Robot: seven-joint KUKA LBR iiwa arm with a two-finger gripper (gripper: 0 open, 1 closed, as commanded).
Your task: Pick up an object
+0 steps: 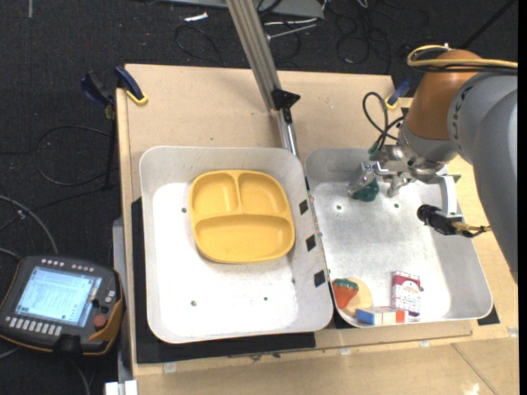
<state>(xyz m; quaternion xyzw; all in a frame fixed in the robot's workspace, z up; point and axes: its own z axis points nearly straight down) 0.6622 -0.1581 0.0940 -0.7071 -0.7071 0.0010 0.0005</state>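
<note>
Gripper [375, 178] sits low over the far part of the right bin [461, 257], arm [461, 105] coming in from the right. A small teal object [364, 191] is right at the gripper's tip, on its left side; looks like touching, but can't tell whether it's between the fingers or just beside them, nor how far open the gripper is.

Right bin, near edge: orange toy [349, 291] in the near-left corner, a red/white carton [406, 293] to its right, a small blue/white item [380, 314] between & in front of them. All well apart from the gripper.

Left bin [165, 220]: yellow tray [242, 216] w/ three compartments, in the far-centre part.

Both bins side by side on the worktop [198, 109]. Pendant [58, 301] w/ lit screen on the floor, left.
</note>
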